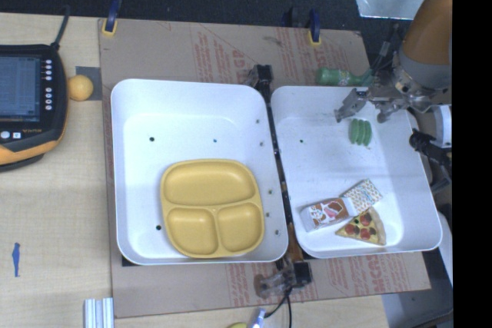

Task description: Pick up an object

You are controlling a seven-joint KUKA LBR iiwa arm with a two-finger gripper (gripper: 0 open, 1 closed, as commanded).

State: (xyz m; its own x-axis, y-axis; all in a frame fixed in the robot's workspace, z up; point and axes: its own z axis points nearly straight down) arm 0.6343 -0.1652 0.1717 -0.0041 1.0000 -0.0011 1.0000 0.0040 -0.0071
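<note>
We cannot make out the end effector [367, 105] fingers at two o'clock. The arm [427, 27] is cut off at the right edge. At nine o'clock the table's [46, 226] handheld screen [24, 105] is cropped.

Pretty evenly lit overall, mostly from above. The two white bins [127, 165] were blown out a bit, with soft glare washed across their floors. Only faint shadows were cast, like the one under the yellow tray [212, 207]. The top strip was left dark. Everything was rendered slightly soft and grainy, and the arm [427, 34] was blurred at the right edge.
</note>
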